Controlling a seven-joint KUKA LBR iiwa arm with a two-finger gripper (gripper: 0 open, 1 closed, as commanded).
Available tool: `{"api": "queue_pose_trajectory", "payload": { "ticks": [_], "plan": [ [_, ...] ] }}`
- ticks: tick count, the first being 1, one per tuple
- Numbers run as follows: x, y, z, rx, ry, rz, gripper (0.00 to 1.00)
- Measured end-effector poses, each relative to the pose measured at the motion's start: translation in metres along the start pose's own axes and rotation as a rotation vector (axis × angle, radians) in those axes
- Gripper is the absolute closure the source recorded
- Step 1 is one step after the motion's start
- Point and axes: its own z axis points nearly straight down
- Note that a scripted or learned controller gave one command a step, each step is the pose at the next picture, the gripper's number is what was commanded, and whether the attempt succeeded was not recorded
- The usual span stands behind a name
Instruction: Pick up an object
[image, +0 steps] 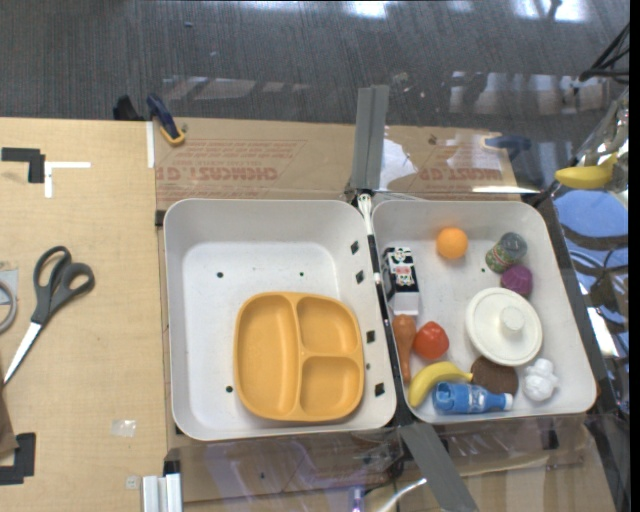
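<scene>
A wooden bench (80, 400) is bearing two bins mid-frame. A yellow plate (298, 357) is lying in the left bin (200, 225); an orange ball (451, 243), white lid (504, 325), banana (437, 380) and blue bottle (468, 400) are crowding the right bin (470, 215).

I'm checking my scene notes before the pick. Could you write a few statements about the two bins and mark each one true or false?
1. The yellow divided plate lies in the left bin. True.
2. The orange ball sits on the plate. False: it lies in the right bin, near the far wall.
3. The banana lies beside the blue bottle. True.
4. The scissors lie in the right bin. False: they lie on the bench, left of both bins.
</scene>
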Motion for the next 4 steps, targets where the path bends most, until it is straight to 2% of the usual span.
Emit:
{"api": "queue_pose_trajectory", "payload": {
  "ticks": [1, 2, 4],
  "plan": [
    [-0.002, -0.001, -0.01, 0.002, -0.006, 0.002, 1.0],
    [0.027, 0.009, 0.021, -0.008, 0.016, -0.32, 1.0],
    [0.024, 0.009, 0.003, -0.005, 0.006, -0.315, 1.0]
  ]
}}
